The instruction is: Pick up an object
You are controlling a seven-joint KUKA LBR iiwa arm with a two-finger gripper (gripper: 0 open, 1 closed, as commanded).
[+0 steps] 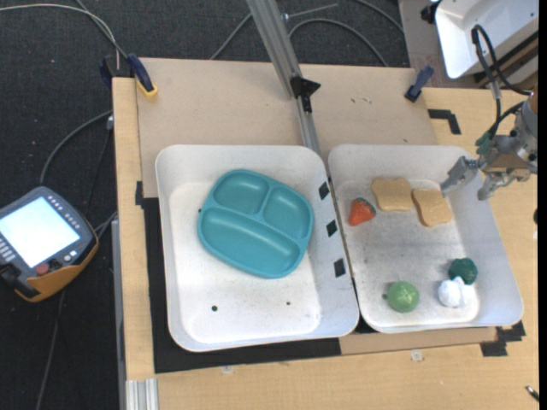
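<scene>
A robot gripper [469, 180] hangs with fingers spread over the upper right edge of the right bin [504, 254], nothing between them. In that bin lie two bread slices [392, 194] [432, 207] side by side, a red strawberry [361, 212] just left of them, and a green ball [402, 295], a white object [450, 293] and a dark green piece [463, 270] near the front. A teal divided plate [255, 222] rests in the left bin [184, 314].

Two bins are set side by side on the worktop [222, 101]. A divided tray [255, 222] lies in the left bin [184, 314]. Two bread slices [392, 194], a strawberry [361, 212] and an apple [402, 295] lie in the right bin [504, 289].
</scene>
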